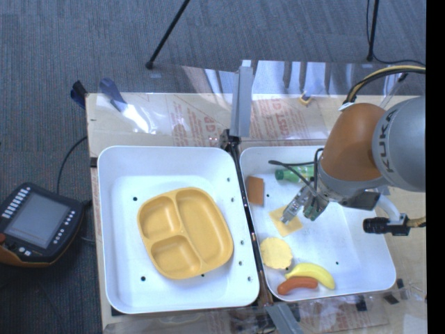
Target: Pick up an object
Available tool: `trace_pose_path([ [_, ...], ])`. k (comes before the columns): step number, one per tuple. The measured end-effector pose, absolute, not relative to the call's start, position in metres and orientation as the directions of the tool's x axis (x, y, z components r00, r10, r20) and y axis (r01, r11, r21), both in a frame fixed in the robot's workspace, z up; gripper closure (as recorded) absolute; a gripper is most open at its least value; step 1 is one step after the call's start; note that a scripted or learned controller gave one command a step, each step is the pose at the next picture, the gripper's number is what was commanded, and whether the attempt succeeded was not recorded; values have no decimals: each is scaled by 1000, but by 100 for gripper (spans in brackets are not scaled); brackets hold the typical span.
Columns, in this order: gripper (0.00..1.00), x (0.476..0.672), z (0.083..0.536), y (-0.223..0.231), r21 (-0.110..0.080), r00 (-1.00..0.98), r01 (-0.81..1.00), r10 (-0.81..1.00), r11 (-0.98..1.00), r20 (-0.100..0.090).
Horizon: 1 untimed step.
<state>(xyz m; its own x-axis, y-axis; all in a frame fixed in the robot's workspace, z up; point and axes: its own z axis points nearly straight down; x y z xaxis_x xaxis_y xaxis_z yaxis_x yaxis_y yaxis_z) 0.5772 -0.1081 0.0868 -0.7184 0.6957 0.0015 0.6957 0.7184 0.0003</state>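
My gripper (303,208) hangs low over the right bin (361,252), its fingertips just above a flat yellow cheese slice (284,222). A brown toast slice (254,190) leans by the bin's left wall. Near the front lie a round yellow cookie (276,253), a banana (313,273) and a red sausage (297,285). A green item (290,173) at the bin's back is partly covered by the arm.
The left bin (118,186) holds a yellow three-compartment plate (184,232). A teach pendant (35,221) sits on the floor at the left. A metal post (241,103) stands between the bins at the back.
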Motion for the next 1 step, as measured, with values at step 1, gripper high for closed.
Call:
trace_pose_path([
  [1, 100, 611, 189, -54, 3, -517, 856, 856, 517, -1],
])
